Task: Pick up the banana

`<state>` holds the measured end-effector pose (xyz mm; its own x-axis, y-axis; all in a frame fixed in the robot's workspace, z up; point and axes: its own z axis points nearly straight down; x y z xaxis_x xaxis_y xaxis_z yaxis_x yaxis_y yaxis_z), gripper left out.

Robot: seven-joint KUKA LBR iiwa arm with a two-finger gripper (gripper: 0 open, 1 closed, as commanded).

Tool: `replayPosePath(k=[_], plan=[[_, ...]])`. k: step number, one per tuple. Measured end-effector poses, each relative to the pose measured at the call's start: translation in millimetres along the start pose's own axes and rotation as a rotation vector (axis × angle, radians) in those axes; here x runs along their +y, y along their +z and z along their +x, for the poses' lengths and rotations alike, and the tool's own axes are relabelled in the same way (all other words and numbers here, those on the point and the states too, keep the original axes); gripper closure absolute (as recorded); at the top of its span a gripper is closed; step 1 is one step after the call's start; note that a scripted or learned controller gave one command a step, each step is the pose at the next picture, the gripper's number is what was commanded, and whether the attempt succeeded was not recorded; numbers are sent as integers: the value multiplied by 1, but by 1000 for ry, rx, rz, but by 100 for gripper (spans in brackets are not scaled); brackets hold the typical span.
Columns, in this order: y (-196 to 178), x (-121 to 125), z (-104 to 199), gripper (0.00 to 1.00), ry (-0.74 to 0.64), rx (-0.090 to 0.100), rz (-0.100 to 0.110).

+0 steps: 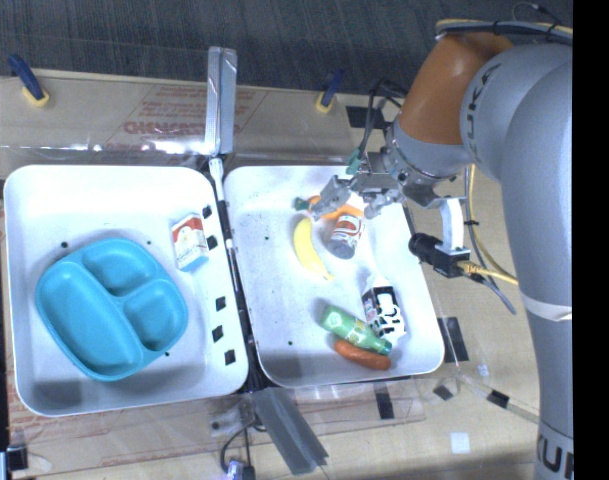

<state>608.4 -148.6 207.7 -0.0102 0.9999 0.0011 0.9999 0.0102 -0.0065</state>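
The yellow banana (307, 248) lies in the right bin (274, 348), left of centre, running from upper left to lower right. My gripper (358, 194) hovers over the bin's far part, just up and right of the banana's upper end. Its two fingers (336, 189) stand spread apart, so it is open, and the banana is not between them. Right under the gripper, a small can (344, 234) with an orange and white label sits touching the banana's right side. The grey arm with its orange band (446, 88) reaches in from the right.
A black and white carton (384, 311), a green packet (350, 327) and an orange carrot (362, 355) lie at the right bin's near right. The left bin (24, 368) holds a blue divided plate (109, 308) and a small red and white box (189, 241).
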Motion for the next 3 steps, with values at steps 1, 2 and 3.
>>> replayPosePath(k=[1,2,3], plan=[[119,-8,46,0,-95,-1,-1],[19,-91,86,0,-248,0,0],[83,-46,31,0,-346,-1,-2]])
